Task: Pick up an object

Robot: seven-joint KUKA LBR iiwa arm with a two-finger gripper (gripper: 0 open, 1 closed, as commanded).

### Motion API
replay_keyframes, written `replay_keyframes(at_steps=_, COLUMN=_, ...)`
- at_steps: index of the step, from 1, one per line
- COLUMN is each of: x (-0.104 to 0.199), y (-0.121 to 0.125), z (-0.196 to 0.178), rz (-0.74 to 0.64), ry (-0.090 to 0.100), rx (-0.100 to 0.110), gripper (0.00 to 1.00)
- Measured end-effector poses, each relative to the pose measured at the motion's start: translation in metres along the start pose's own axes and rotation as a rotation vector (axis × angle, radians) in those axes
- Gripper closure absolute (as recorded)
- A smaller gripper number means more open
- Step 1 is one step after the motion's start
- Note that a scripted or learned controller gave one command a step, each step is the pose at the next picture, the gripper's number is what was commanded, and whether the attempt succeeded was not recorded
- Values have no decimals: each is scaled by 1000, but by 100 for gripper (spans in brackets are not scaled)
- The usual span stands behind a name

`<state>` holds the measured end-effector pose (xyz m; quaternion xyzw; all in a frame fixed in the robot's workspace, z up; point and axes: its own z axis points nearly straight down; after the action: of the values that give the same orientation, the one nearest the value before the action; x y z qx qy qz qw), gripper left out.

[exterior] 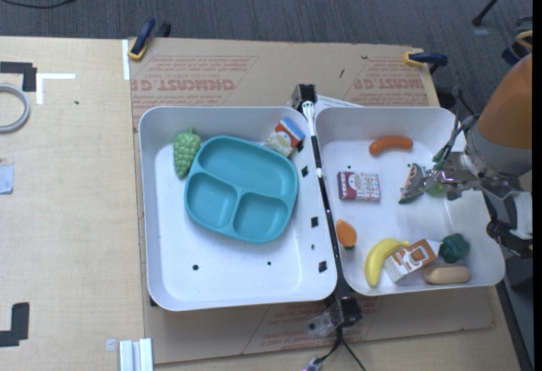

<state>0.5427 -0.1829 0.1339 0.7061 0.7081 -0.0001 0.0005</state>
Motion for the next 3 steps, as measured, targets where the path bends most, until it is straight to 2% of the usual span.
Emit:
replay_keyframes(at_steps=1, x=73, y=73, z=-1, rz=0, ry=0, rx=1, gripper=0)
replay_keyframes(at_steps=2, x=90, y=27, z=39, rz=5, ry=0, rx=-3, gripper=0)
replay_keyframes(at_steps=3, x=86, y=68, z=38, rz=-1, ry=-1, rx=-6, gripper=0)
